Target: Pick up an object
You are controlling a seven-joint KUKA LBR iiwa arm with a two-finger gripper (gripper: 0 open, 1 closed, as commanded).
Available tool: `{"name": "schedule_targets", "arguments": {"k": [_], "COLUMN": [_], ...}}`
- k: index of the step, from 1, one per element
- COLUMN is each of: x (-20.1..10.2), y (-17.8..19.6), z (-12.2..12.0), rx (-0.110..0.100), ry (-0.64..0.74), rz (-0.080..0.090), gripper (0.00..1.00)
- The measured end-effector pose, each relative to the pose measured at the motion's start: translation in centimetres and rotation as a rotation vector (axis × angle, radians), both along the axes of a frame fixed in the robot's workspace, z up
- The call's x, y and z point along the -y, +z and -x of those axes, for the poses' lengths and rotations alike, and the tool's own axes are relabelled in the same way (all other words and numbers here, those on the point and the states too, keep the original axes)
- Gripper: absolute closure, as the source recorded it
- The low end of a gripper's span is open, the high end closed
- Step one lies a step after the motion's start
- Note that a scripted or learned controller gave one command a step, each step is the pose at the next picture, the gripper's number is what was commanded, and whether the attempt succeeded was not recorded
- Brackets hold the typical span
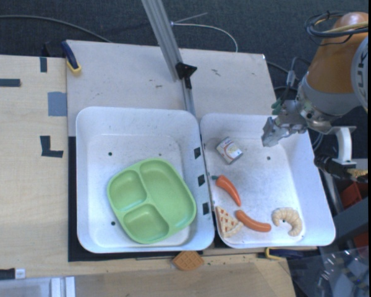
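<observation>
The gripper (276, 130) hangs over the top right part of the right bin (309, 184), near its far rim, and nothing can be seen held in it. I cannot tell if it is apart or together, because it is small, grey and a bit blurry from up here. The closest thing to grab is the small white box (229, 150) (it looks like a little toy carton with a coloured side), which lies to the left of the gripper and a little toward the front of the bin. It sits tilted, with its long side running from upper left to lower right. The other toys are farther off toward the front of the same bin: an orange carrot (229, 189) lying slantwise, a long orange sausage (253, 221), a waffle-patterned slice (227, 221) touching the sausage's left end at the front corner, and a curled shrimp (288, 220) on the right. The left bin (93, 166) holds a green divided plate (151, 200), well apart from the gripper. So my guess is the box is the easy pick, with a short move left and down. The arm's orange band (334, 60) is cut off by the picture's edge, and a brown cookie-like thing (187, 260) lies outside the bins at the front.
</observation>
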State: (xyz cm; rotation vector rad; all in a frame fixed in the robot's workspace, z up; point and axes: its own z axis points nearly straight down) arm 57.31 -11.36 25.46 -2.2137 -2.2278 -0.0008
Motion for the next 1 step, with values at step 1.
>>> {"name": "schedule_targets", "arguments": {"k": [1], "x": [-6.07], "y": [-1.08], "z": [-1.66], "rx": [-0.002], "ry": [0.001], "rz": [-0.001], "gripper": [1.00]}}
